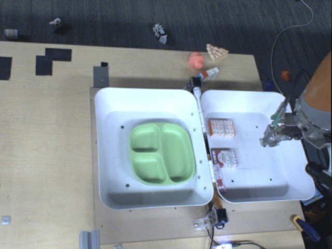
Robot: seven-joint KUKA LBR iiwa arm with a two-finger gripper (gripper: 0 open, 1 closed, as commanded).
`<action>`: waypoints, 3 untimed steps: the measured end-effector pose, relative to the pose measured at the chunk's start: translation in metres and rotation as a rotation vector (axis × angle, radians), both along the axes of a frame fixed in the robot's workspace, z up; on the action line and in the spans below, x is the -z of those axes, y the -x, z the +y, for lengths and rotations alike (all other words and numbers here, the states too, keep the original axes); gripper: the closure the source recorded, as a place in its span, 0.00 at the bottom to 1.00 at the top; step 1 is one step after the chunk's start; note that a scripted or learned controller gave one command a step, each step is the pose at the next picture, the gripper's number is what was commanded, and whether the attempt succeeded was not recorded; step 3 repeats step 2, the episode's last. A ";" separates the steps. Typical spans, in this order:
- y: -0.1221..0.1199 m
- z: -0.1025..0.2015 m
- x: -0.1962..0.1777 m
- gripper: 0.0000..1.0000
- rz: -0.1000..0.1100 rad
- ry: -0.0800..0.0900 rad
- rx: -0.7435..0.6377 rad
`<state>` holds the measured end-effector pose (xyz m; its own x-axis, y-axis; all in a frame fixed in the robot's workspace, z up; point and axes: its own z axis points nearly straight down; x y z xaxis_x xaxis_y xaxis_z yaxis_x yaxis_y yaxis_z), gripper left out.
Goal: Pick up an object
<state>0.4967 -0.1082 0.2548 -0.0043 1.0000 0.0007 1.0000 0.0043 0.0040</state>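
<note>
Two small flat packets lie in the right bin near its left wall: a pink and white checkered one and, nearer the camera, a red and white one. A green divided plate fills the middle of the left bin. My gripper hangs over the right side of the right bin, well to the right of both packets, with nothing visible between its fingers.
On the bench behind the bins lie a pink ball, a wedge-shaped toy and a small tube. Cables and a connector sit at the front edge between the bins.
</note>
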 end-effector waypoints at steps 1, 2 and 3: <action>0.009 0.095 0.030 1.00 0.001 0.000 0.000; -0.016 0.112 0.071 1.00 0.002 0.000 0.000; -0.016 0.112 0.071 1.00 0.002 0.000 0.000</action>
